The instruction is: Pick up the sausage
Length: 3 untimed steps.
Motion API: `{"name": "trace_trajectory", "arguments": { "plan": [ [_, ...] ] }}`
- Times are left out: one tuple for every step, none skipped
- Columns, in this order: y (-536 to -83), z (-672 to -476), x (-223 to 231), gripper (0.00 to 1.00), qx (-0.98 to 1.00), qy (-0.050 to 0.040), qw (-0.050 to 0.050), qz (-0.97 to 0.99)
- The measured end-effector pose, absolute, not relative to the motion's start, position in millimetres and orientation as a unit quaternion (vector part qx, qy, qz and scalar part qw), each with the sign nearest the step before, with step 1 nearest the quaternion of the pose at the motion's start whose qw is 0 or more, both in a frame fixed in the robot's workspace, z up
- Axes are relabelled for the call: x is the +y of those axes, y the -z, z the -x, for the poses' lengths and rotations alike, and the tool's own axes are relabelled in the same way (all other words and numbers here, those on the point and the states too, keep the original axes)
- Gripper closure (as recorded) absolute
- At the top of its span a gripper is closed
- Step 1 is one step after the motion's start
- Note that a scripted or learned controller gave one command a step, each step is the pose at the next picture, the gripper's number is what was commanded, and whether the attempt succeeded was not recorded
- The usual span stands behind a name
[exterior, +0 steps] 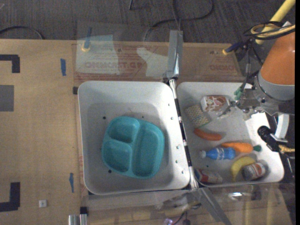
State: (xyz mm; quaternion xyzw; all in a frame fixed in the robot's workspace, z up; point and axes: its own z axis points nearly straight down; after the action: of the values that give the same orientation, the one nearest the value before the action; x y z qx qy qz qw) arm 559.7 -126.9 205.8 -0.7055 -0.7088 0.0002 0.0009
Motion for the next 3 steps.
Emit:
{"name": "trace_trajectory", "arguments": {
  "plan": [
    [-109.6, -542.2, -131.0, 0.00, -0.683, 0.0023, -0.002, 0.731],
    [-88.7, -524.1, -95.9, 0.00, -0.779, 0.0019, -0.005, 0.627],
    [-99.6, -525.7, -99.5, 1.00, -0.777, 0.0028, -0.009, 0.629]
  ]
}}
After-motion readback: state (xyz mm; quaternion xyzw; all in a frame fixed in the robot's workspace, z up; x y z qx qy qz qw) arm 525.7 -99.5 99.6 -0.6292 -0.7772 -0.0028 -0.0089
